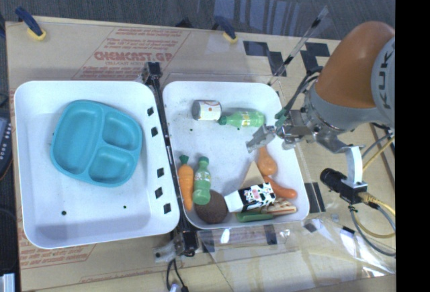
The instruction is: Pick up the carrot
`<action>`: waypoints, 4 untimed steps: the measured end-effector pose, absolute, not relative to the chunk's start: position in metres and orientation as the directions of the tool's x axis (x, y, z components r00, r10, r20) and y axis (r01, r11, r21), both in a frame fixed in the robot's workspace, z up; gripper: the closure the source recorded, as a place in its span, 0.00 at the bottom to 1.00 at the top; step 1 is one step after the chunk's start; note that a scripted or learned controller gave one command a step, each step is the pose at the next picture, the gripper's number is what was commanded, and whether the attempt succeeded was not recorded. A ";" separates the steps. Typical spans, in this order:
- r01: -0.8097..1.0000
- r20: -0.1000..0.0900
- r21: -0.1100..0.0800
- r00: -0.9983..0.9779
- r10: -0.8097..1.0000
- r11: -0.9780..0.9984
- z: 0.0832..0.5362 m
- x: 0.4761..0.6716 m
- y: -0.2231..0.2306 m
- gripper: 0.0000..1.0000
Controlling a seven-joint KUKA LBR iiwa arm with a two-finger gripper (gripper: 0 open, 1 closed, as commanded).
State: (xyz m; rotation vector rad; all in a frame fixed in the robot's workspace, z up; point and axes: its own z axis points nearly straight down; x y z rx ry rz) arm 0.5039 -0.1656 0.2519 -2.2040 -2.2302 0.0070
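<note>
Your carrot [185, 180] lies at the right bin's [176, 143] left wall, beside the green bottle [201, 181]. Gripper [269, 136] hovers at that bin's right side, above an orange fruit [267, 162]; open or closed, you can't tell, the wrist hides it.

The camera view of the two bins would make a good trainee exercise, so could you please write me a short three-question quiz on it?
1. True or false: the carrot lies in the same bin as the blue plate.
2. Which thing lies right beside the carrot? A) green bottle B) small can C) milk carton
3. Fill in: the gripper hangs over the ___ bin.

Key
1. False: the carrot lies along the right bin's left wall; the plate sits in the left bin.
2. A.
3. Right, above an orange pear-shaped toy, away from the carrot.
</note>
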 end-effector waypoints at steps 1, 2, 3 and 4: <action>0.920 0.000 -0.016 0.392 0.920 -0.392 0.121 0.535 -0.163 0.00; 0.951 -0.001 0.005 0.310 0.951 -0.310 0.303 0.597 -0.154 0.00; 0.972 0.002 -0.011 0.233 0.972 -0.233 0.270 0.604 -0.197 0.00; 0.994 0.001 -0.020 0.104 0.995 -0.104 0.136 0.577 -0.197 0.00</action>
